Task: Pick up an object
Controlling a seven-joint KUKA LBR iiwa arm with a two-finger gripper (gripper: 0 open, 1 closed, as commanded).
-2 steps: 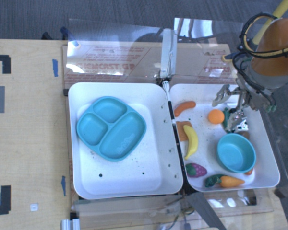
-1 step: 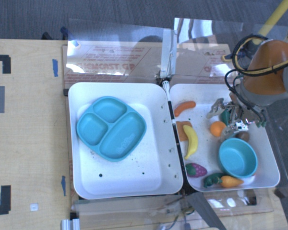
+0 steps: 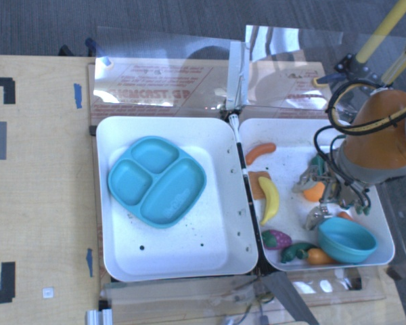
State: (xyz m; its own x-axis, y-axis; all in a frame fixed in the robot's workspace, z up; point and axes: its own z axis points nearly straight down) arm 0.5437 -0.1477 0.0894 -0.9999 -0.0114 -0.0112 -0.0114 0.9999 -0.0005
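**A:** ok so what are the fingers doing? From what we can see they're spread fairly wide, metal tips splayed out on both sides, with a small orange ball-ish thing sitting right between them.

**B:** yeah, we see the same. The gripper is down low in the right bin and the orange piece is right in the gap. Honestly we can't tell if the pads are actually pressing on it or just straddling it, it's too cluttered and small there.

**A:** fair. Around it: blue bowl just below the gripper, nearly touching the lower finger. Yellow banana off to the left, lying partly over an orange block by the bin's left wall.

**B:** plus the orange carrot-looking thing up top, a purple fruit and a dark green veggie along the bottom edge, with another little orange bit tucked against the bowl.

**A:** and the left bin has the blue divided plate, well apart from all of this. The bowl is the tightest neighbour.
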